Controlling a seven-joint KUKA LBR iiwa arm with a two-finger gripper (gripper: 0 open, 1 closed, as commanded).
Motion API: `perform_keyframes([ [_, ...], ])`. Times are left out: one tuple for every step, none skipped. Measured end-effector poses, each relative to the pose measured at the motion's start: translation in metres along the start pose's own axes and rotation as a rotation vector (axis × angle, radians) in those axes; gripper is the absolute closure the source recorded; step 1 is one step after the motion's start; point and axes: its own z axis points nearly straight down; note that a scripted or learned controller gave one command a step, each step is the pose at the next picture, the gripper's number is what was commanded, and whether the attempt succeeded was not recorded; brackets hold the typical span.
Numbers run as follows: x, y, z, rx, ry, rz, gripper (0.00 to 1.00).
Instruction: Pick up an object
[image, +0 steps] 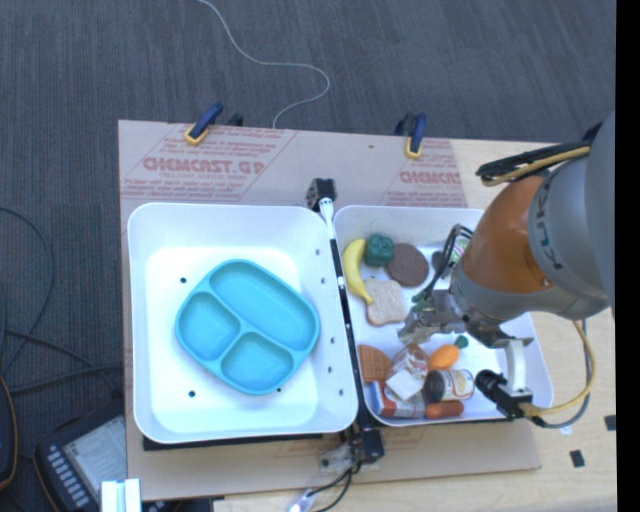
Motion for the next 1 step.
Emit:
perform_keyframes([
  [0.0001, -0.0001, 0.0002, 0.0, 0.0, 0.0, 0.0],
])
